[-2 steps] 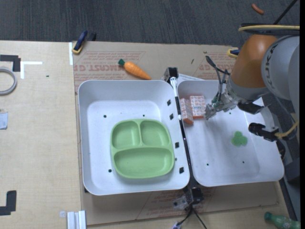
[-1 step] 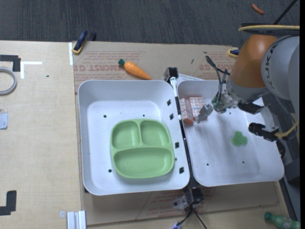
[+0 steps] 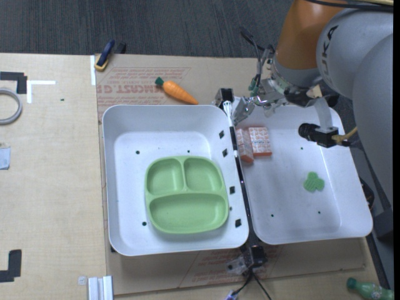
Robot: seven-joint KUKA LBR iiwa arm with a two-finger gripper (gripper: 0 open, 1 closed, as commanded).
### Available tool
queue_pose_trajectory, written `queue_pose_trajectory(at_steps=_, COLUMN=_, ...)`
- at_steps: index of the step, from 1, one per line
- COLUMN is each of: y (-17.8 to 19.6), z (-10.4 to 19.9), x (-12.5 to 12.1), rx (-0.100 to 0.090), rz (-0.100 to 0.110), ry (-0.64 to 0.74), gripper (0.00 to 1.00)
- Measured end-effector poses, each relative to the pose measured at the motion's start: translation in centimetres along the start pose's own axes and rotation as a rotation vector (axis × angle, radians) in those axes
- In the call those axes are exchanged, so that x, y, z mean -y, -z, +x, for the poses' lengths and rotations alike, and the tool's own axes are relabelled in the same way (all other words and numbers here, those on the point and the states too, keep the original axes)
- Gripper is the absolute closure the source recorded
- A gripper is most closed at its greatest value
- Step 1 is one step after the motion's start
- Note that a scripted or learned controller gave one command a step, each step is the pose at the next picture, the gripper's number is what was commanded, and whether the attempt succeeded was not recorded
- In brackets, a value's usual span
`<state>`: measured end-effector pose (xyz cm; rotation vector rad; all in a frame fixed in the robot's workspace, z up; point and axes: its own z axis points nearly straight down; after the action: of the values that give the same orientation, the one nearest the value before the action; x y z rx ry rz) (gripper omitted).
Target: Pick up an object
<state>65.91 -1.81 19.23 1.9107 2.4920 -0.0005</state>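
Gripper (image 3: 240,108) at right bin's (image 3: 350,224) 11 o'clock corner — can't tell its state; pink box (image 3: 255,142) just below, apart.

Green divided plate (image 3: 186,195) in left bin (image 3: 119,186)

The arm (image 3: 356,49) is built of smooth, rounded light-grey housings, with a broad orange band (image 3: 300,27) ringing the segment above the wrist. Dark "KUKA" lettering (image 3: 329,47) runs along the grey shell. Thin black cables (image 3: 255,42) trail beside the metallic wrist assembly (image 3: 275,92), and a small black fitting (image 3: 319,133) projects nearby.
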Motion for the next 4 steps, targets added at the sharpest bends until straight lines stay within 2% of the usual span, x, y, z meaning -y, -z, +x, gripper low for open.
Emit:
queue_pose_trajectory(at_steps=1, y=0.09, z=0.87, x=4.03, rx=0.0, rz=-0.002, ry=0.431, gripper=0.0)
queue_pose_trajectory(at_steps=4, y=0.01, z=0.87, x=4.05, rx=0.0, rz=-0.001, ry=0.43, gripper=0.0)
